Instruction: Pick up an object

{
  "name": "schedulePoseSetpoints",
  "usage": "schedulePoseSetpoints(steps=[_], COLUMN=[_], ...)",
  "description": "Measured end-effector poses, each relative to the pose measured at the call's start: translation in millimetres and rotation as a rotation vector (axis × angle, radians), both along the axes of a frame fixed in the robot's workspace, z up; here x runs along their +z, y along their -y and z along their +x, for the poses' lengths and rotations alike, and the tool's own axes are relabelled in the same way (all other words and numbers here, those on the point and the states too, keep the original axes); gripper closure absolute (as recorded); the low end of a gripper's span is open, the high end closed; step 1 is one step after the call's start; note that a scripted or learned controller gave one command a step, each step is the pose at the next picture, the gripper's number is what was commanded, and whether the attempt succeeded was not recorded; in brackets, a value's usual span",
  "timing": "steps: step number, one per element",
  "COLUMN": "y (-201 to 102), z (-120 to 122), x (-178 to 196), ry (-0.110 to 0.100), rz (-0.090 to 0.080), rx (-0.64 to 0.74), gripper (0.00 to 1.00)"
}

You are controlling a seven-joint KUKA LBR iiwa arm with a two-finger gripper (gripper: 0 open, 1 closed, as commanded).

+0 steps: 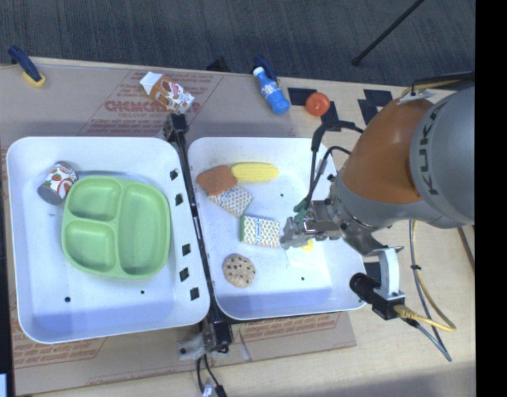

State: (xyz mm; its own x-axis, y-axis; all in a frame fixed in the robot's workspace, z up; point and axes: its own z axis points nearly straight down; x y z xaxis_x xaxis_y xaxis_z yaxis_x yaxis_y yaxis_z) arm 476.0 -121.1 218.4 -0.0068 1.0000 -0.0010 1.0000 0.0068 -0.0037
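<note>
The arm enters from three o'clock and hangs low in the right bin [319,292], seemingly placed to take the patterned packet [260,231] lying toward the bin's centre. The pincer [298,230] sits just at that packet's three o'clock edge; how far it is open cannot be told, and nothing is visibly gripped.

We look down on a worktop [451,370] of pale wood, its middle covered by a flat sheet of brown cardboard [112,110] printed with faded red lettering. Beyond its far edge we see a dark grey carpeted floor [195,15] with a fine ribbed weave. A thin dark rod [402,19] crosses the floor at a slant near the upper right. The light is even and soft, and we see only faint shadows on the wood.
</note>
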Motion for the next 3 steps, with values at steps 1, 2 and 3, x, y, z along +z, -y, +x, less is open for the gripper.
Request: schedulePoseSetpoints(steps=[1,2,3], y=[-11,-9,-9], z=[69,47,47], x=[45,-1,-1], ry=[0.003,0.000,0.000], rz=[0.001,0.001,0.001], rx=[-0.001,-0.001,-0.001], gripper=[1.00,1.00,0.00])
